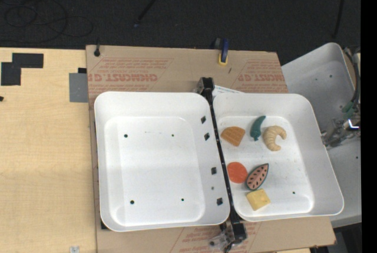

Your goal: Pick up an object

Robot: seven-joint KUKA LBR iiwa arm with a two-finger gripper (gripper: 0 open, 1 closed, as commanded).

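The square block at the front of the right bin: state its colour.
Pale yellow. The block shows best in the camera view, beside the seeded slice.

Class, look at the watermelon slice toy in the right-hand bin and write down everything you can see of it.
The watermelon slice is a small toy wedge, probably plastic, with a red face dotted with dark seeds and a dark green rind along its right edge. It lies flat and tilted on the floor of the right bin, between the round orange-red piece on its left and the yellow block just below, close to both.

Red print on the cardboard sheet [147, 72] stands upside down, roughly "OAKCREST", repeated.
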